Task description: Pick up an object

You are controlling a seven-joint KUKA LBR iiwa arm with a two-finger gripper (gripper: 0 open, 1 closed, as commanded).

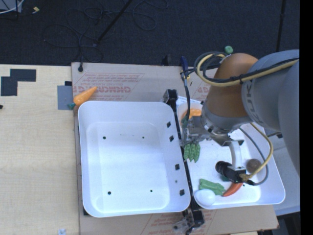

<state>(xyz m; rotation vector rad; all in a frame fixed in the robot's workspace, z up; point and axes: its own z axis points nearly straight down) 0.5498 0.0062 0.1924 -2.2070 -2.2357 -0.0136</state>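
My gripper point(191, 135) hangs low over the left side of the right bin point(272, 198), close to the divider between the two bins. Just below it lies a dark green bumpy item point(191, 152), touching or nearly touching the gripper's tip. An orange piece point(195, 113) peeks out behind the gripper near the bin's far left corner. At the front of the same bin rest a light green item point(211, 185), a white egg-shaped item point(205, 197) and a red-orange carrot-like item point(233, 189). A brown ball point(253, 165) sits further right.
The left bin point(127, 160) lies beside the right one, with black clips along their shared wall point(177, 146). An orange carrot point(84, 95) lies outside the bins on the board at the left bin's far left corner. The arm's bulk covers the right bin's back.
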